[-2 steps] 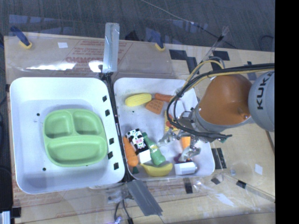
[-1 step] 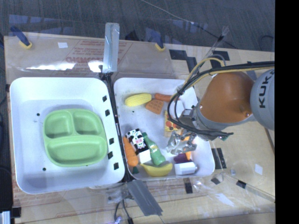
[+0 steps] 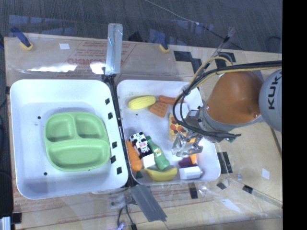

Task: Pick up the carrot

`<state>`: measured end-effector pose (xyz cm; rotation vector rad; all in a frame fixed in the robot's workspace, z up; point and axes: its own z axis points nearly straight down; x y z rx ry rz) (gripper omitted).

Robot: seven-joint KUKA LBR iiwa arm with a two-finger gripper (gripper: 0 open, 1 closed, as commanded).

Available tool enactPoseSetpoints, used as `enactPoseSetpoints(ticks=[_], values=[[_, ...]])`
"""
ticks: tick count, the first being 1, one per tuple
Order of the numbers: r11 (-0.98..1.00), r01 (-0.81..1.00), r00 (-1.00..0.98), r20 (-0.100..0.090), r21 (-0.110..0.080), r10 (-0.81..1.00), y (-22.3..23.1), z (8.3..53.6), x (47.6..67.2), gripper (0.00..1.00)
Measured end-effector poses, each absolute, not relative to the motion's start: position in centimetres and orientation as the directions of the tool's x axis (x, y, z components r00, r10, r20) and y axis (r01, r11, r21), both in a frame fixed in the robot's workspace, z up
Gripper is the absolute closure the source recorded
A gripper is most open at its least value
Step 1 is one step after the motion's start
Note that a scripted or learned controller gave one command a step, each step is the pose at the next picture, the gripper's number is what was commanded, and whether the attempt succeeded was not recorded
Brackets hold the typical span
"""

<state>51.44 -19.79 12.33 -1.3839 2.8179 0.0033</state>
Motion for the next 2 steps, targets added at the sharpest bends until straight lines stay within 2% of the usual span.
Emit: enactPoseSetpoints(ticks=[1, 2], values=[[0.755, -0.655, -0.755, -0.004, -0.003, -0.655, -14.84, 18.21, 53.78, 1.00], [0.756, -0.655, -0.756, -0.003, -0.003, -0.655, -14.88, 18.16, 53.73, 0.00]])
